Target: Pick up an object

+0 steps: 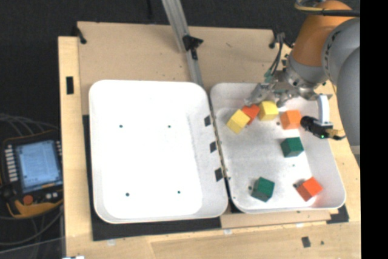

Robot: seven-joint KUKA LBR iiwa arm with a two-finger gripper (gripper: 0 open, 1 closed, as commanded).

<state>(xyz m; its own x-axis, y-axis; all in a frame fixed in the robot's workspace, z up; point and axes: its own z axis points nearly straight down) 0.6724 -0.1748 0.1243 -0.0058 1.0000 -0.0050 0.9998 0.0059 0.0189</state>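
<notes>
My gripper (268, 97) hangs low over the back of the right bin (242, 203), open, with nothing seen between its fingers. Just in front of it lies a yellow block (268, 111). A red-orange block (250, 112) and a second yellow block (237, 122) sit touching each other to its left. An orange block (290, 119) lies to its right. Further forward are a green block (291, 147), another green block (263, 188) and an orange block (308, 188).
The left bin (151, 148) stands beside the right one, with a raised rim between them. A slanted metal pole (176, 15) rises behind the bins. The arm's grey and orange wrist (315, 45) looms over the right bin's back right corner.
</notes>
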